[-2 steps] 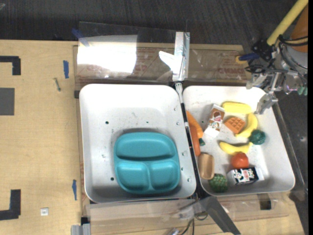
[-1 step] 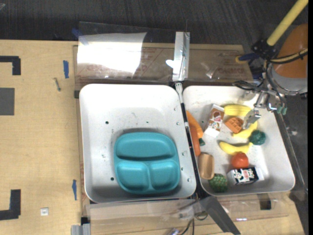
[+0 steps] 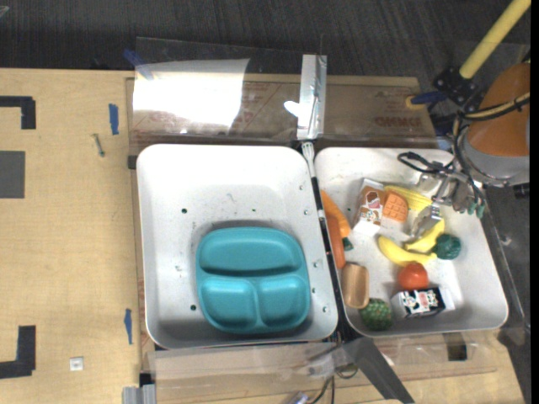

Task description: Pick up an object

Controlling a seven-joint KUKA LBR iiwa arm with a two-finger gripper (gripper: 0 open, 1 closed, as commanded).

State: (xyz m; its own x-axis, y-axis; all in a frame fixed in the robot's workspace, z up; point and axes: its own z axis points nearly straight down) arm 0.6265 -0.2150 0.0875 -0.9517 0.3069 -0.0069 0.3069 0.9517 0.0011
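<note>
The right bin point(image 3: 493, 303) holds several toy foods. A yellow banana point(image 3: 402, 250) lies near its middle, with a red tomato point(image 3: 413, 274) just in front and a dark green ball point(image 3: 448, 247) to its right. My gripper point(image 3: 431, 217) hangs low over the banana's right end, reaching in from the right under the orange-banded wrist point(image 3: 504, 124). An orange and white box point(image 3: 381, 206) and a yellow piece point(image 3: 413, 197) lie just left of the gripper. It carries no object that I can see.
An orange carrot point(image 3: 335, 225) lies along the right bin's left wall. A brown piece point(image 3: 355, 284), a bumpy green ball point(image 3: 377, 313) and a black and white carton point(image 3: 419, 301) sit near the front. The left bin point(image 3: 168, 217) holds a teal divided plate point(image 3: 251, 278).
</note>
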